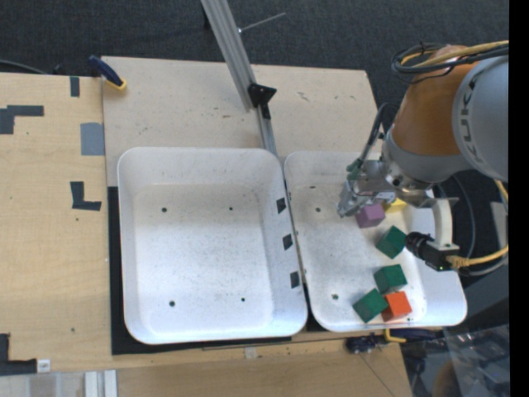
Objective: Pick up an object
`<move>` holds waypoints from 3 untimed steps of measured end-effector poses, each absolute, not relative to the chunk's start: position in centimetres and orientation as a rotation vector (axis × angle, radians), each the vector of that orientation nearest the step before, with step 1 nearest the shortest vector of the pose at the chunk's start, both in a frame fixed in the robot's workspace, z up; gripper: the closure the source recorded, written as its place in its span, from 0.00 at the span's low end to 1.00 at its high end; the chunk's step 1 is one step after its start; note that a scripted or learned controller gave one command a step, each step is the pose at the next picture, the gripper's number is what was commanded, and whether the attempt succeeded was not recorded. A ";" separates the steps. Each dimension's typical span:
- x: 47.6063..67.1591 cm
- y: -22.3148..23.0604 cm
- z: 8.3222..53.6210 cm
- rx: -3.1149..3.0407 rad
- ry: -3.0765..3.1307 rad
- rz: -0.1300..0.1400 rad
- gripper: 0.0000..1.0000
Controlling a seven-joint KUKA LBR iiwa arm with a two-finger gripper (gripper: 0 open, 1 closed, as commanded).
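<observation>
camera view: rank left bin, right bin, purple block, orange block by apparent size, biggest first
1. left bin, clearly largest.
2. right bin, partly covered by the arm, so its full extent is unsure.
3-4. purple block and orange block look about alike; the gripper overlaps the purple one, so no ranking.

A robotics laboratory's test bench was the setting. A grey industrial arm (450,122) with an orange band reached over two shallow white bins (207,246) set side by side on a plywood bench top (50,180). Small coloured blocks (388,292) lay in the right-hand bin. An aluminium rail (231,44) slanted up from between the bins, grey tape marks (91,139) patched the wood, loose cables (471,259) trailed beside the arm, and dark carpet (107,11) covered the floor beyond.
</observation>
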State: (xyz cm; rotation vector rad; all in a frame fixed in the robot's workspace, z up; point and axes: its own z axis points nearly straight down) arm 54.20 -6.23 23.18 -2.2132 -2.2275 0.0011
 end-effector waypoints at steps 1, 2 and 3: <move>56.8 -0.6 22.5 -2.213 -2.229 0.000 1.00; 58.9 3.4 22.9 -2.214 -2.227 -0.001 1.00; 61.4 8.0 22.2 -2.214 -2.227 0.000 1.00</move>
